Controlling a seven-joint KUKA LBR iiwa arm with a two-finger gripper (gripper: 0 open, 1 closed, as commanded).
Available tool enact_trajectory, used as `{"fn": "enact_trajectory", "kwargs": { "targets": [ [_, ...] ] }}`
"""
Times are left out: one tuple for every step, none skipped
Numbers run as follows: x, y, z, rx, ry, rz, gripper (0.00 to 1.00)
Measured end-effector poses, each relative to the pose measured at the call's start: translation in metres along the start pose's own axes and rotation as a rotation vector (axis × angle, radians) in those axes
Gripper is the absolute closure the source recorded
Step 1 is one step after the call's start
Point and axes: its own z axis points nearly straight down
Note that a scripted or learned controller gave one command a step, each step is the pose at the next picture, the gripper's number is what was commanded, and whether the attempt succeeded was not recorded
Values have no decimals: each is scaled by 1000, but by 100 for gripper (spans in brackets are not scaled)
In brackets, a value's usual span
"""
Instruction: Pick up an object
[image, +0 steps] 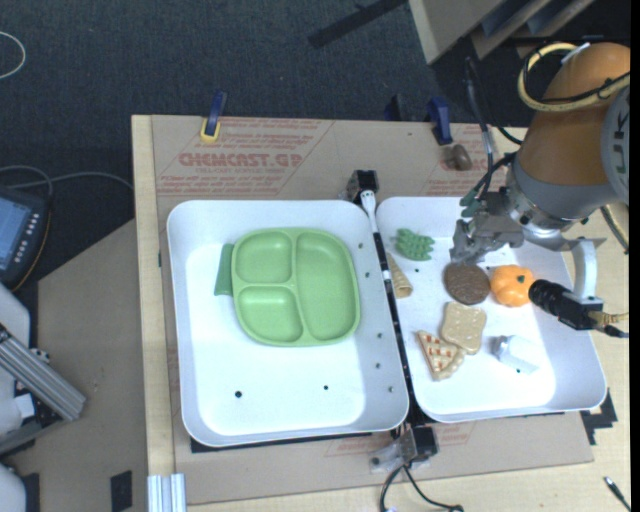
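Desk (300, 150): a brown board printed with red lettering, held at its far edge by a yellow-tipped clamp (212, 118) and a blue clamp (440, 120). Two shallow white bins lie directly on it, side by side and touching along their inner rims: the left bin (200, 330) and the right bin (570, 370). Bare board shows around both bins.

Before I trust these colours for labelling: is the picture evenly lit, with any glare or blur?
Camera view: even, soft light; the two white bins look bright, nearly washed out, with only faint shadows; the green divided plate and orange toy fruit read clearly; the gripper is dark and slightly soft.
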Motion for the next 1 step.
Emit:
{"fn": "enact_trajectory", "kwargs": {
  "targets": [
    [43, 16, 12, -2, -1, 0, 100]
  ]
}}
